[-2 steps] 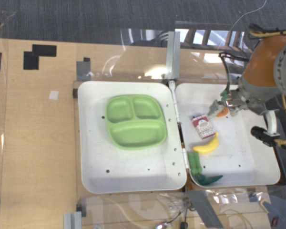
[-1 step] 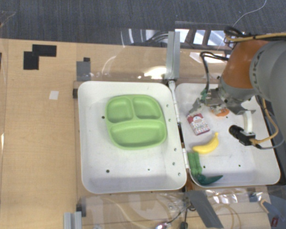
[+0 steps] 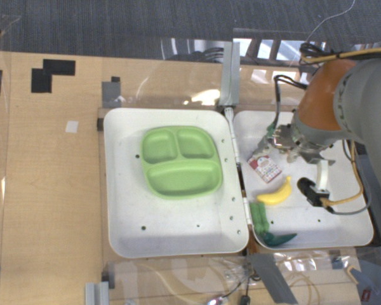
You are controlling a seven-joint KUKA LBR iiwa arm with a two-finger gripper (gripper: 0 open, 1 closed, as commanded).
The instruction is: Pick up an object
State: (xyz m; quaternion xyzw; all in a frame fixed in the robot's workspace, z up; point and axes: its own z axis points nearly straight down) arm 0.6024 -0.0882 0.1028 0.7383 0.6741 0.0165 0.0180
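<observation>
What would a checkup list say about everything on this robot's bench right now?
Surface: wooden bench bearing two white bins side by side, left bin and right bin.
Job's things: yellow banana, small red-and-white packet and green vegetable-like toy in the right bin.
Clutter: green divided plate in the left bin.
Grippers: gripper low over the right bin's back part, near the packet; fingers too unclear to judge.
Cables: black and yellow cables hang off the arm.
Surroundings: black patches on the bench, dark grey carpet beyond.
</observation>
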